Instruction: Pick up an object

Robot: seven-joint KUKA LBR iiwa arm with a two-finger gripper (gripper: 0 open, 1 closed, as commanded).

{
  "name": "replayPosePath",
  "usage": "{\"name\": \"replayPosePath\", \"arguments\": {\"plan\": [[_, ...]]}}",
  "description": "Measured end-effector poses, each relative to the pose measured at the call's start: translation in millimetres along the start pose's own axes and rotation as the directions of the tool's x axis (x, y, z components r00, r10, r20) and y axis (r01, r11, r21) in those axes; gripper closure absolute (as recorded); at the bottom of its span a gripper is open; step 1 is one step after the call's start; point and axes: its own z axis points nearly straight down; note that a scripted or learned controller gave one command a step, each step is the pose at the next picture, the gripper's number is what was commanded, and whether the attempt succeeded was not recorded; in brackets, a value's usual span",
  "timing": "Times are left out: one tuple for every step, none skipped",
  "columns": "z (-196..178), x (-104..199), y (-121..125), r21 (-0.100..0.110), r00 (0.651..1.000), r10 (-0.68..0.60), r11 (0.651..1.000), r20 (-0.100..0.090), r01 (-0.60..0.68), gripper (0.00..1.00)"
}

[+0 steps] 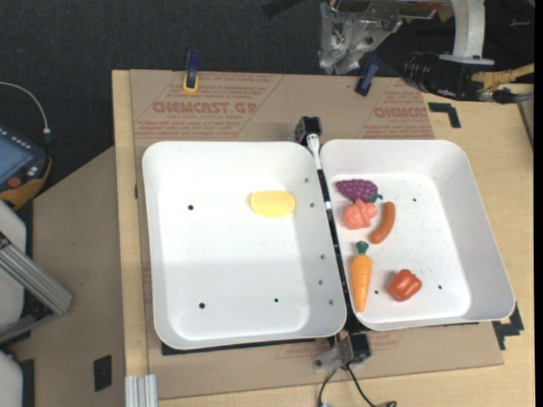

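Note:
My gripper (343,56) hangs high at the top of the view, beyond the far edge of the bins, with nothing seen between its fingers. The right bin (450,227) holds a purple grape bunch (357,189), a pink piece (358,214), an orange-red sausage (383,223), an orange carrot (361,280) along its left wall and a red pepper (405,285). A yellow oval piece (272,203) lies alone in the left bin (212,287), toward its far right.
Both bins rest on a cardboard sheet (221,100) held by blue clamps (192,71) at the far edge. A black divider strip (327,219) runs between the bins. A grey rail (34,278) stands off to the left.

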Motion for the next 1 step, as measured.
{"name": "replayPosePath", "arguments": {"plan": [[84.6, 40.3, -31.3, 0.022, 1.0, -0.003, 1.0, 0.003, 0.003, 1.0]]}}
